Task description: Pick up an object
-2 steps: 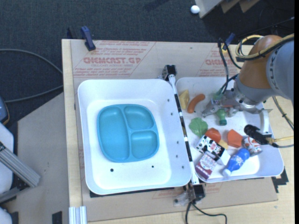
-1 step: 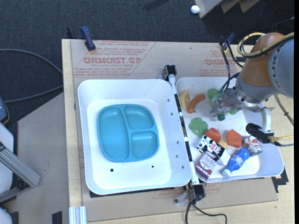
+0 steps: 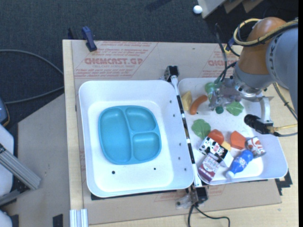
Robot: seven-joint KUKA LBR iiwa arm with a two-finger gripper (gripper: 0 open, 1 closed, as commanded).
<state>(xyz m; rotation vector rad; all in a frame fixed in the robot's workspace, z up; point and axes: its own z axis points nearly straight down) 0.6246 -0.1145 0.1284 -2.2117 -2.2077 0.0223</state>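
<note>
Hovering gripper (image 3: 218, 103), grip unclear | orange carrot (image 3: 198, 104) beside, lying diagonal, upper-right to lower-left

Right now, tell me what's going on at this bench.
A grey robot arm with an orange band reaches in from the right, and its claw is down in the right bin, among small items near that bin's far end. Around it lie a green leafy piece and an orange carrot-like piece; whether it has hold of anything cannot be told. Nearer the camera lie a blue bottle and other small toys. The left bin holds a blue divided plate.
</note>
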